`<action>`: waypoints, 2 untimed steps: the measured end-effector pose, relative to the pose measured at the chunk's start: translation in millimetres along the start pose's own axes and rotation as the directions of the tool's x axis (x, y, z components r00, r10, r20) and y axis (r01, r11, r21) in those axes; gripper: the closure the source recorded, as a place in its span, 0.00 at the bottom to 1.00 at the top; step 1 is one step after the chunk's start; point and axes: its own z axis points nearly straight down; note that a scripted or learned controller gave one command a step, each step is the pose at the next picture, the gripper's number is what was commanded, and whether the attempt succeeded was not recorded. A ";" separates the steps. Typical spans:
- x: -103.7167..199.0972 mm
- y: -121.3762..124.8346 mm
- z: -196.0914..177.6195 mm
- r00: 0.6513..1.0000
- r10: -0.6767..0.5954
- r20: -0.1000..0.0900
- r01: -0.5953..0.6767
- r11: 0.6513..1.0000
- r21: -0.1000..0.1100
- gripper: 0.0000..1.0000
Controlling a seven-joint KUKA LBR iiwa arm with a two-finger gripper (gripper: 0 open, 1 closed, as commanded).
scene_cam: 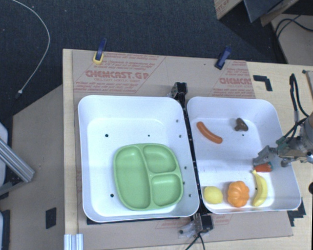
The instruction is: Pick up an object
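Observation:
In the right bin [234, 106] lie an orange-red sausage [209, 132], a small brown lump [241, 125], a yellow lemon [212, 195], an orange pumpkin [237, 193] and a yellow banana [260, 188]. A small red object [263, 168] lies just above the banana's top end. My gripper [264, 160] reaches in from the right edge and sits low over this red object, touching it or almost touching it. The gripper body hides part of the red object.
The left bin [95, 120] holds a green divided plate [147, 175]. Both bins rest on a cardboard sheet [122, 74] held by a yellow clamp [99, 52] and a blue clamp [223, 57]. Black cables [295, 93] hang at the right.

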 end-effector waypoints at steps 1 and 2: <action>0.6 3.5 -7.0 1.000 -0.004 0.004 0.004 1.000 -0.014 0.00; -1.0 5.2 34.8 1.000 -0.004 0.001 0.004 1.000 -0.011 0.00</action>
